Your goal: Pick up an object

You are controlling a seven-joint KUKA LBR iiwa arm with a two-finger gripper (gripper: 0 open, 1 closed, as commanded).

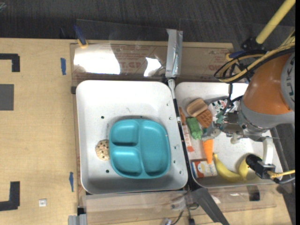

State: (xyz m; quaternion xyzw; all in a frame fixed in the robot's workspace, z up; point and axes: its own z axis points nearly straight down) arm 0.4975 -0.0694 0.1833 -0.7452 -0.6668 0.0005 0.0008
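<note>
Just beside the claw (219,127), seemingly untouched, lies the carrot (208,150).

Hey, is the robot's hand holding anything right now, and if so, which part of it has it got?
It cannot be told. The hand sits low in the right bin beside the green item and the carrot, its tip hidden.

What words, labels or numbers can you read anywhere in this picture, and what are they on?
Nothing can be read for certain.
Cardboard wall behind the bins: faint reddish print, too blurred to read.
Flat packet beside the banana: red and white label, too small to read.
Strip along the right bin's left edge: print too small to read.
</note>
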